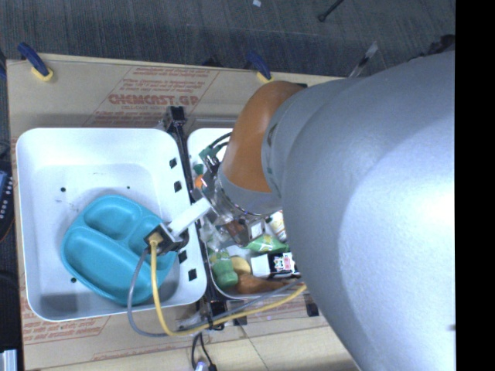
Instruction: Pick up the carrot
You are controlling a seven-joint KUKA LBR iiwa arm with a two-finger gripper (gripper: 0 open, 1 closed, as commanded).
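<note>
Looking down through the overhead cam, the arm point(371, 207) hogs most of the right side, all smooth grey casing with a glossy orange band point(251, 141) sitting over the right bin point(203, 139). The gripper point(229, 229) is down inside that bin, about midway along it and close to the left wall. I honestly can't tell how far open it is or whether it's got anything, since the wrist covers too much of it.

The carrot point(199, 182), as far as I can make out, is the little orange sliver against the right bin's left wall, just up and left of the gripper as the camera sees it. They're close, but I can't tell if they touch. Most of it is hidden, so I can't say which way it lies.

At the near end of the same bin there's a pile of stuff: a rounded green lump point(224, 273), a yellowish-tan piece point(241, 267) touching it, a brown curved thing point(255, 286) along the near wall, and a small black-and-white box point(278, 263) with print too small to read.

The left bin point(46, 153) is shallow matte white plastic with rounded corners. It holds a smooth blue divided plate point(100, 246) lying flat toward the near side. Both bins sit on a brown cardboard sheet point(147, 95) with red print and blue clamps point(35, 60) on its far edge.
</note>
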